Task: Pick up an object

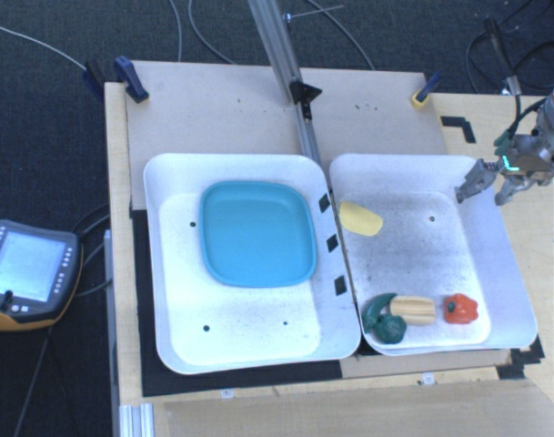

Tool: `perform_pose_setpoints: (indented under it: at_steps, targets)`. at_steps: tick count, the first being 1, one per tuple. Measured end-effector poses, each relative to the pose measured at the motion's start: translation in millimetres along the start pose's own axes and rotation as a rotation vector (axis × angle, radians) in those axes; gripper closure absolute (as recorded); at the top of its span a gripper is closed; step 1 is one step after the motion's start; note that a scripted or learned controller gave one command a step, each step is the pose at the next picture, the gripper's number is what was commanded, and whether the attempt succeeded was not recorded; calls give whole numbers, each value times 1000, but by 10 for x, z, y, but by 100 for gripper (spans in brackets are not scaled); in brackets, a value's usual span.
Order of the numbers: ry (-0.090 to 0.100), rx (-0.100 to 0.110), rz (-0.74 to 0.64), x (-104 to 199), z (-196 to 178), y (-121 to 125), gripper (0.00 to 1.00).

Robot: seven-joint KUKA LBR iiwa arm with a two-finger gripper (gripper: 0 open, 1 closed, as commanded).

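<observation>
Grey metal tool (488, 188) spread, nothing between fingers, above right bin's (495, 244) rim; glossy red pepper (459, 309) well apart.

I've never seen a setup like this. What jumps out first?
A big teal plate lies in the left white bin. In the right bin, a yellow piece lies near the top left, with green, tan and red toy foods along the bottom. The gripper hovers at its upper right edge.

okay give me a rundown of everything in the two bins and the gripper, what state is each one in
Blue plate: lying flat in the left bin, nothing on it.
Yellow piece: lying loose in the right bin, near its left wall.
Green pepper: at the near edge, touching the tan block.
Tan block: lying on its side.
Red pepper: free, ungripped.
Gripper: open, over the right bin's far right corner, holding nothing.
</observation>
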State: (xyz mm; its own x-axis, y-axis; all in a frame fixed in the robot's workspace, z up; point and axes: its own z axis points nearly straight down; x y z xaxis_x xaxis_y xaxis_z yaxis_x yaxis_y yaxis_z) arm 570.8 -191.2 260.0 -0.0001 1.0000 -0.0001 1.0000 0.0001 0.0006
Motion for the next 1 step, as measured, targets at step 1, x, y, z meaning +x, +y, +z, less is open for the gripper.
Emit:
perform_pose_setpoints:
  at_steps: [1]
  targets:
    - [0, 0, 0, 0, 1, 0, 0]
